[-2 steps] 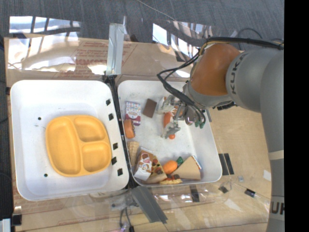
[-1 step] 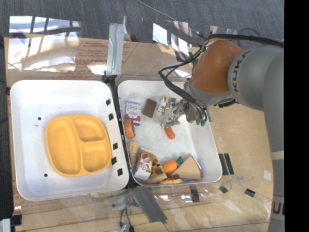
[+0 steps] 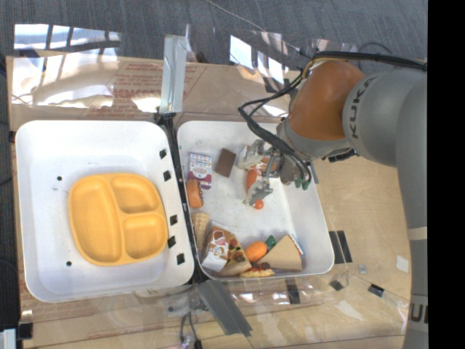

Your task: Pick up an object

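Gripper (image 3: pixel 263 174) sits low in the right bin (image 3: pixel 314 224), up near its back wall; can't tell its state, wrist and cables crowd it. Small orange carrot-like piece (image 3: pixel 252 178) lies right at the tip, a tiny orange-red bit (image 3: pixel 258 204) just in front of it. Brown block (image 3: pixel 225 162) and snack packet (image 3: pixel 200 169) lie left of the gripper; a pile of toy food (image 3: pixel 251 253) fills the bin's front edge. Carrot piece looks light, rigid, smooth plastic, likely slippery; pinch across its thick middle. Yellow divided tray (image 3: pixel 116 217) sits in the left bin (image 3: pixel 43 151).

Tool (image 3: pixel 260 180) over right bin (image 3: pixel 314 220); yellow tray (image 3: pixel 116 217) in left bin (image 3: pixel 36 166).
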Robot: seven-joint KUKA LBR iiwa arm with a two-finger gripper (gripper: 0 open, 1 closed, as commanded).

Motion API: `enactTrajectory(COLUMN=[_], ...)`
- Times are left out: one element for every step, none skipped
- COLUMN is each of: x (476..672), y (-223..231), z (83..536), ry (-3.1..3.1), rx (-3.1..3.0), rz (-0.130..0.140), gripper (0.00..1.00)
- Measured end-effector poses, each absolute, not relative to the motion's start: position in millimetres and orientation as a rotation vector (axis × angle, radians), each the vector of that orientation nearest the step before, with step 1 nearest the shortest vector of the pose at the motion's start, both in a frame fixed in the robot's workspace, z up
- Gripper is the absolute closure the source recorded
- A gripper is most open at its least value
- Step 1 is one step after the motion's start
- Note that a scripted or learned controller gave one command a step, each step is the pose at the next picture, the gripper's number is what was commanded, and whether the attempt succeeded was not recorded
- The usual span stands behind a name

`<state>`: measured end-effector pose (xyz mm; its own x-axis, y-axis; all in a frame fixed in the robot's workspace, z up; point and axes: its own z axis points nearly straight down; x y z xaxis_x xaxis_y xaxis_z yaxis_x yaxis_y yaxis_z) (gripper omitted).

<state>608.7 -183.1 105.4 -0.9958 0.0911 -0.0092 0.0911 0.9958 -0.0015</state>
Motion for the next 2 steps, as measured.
enactTrajectory(x=[585.3,568.0], y=[-208.7,-175.7], z=[94.1,92.6], ry=[3.136,3.129], rx=[0.099,0.259], rz=[0.001,0.001], gripper=[0.00,0.00])
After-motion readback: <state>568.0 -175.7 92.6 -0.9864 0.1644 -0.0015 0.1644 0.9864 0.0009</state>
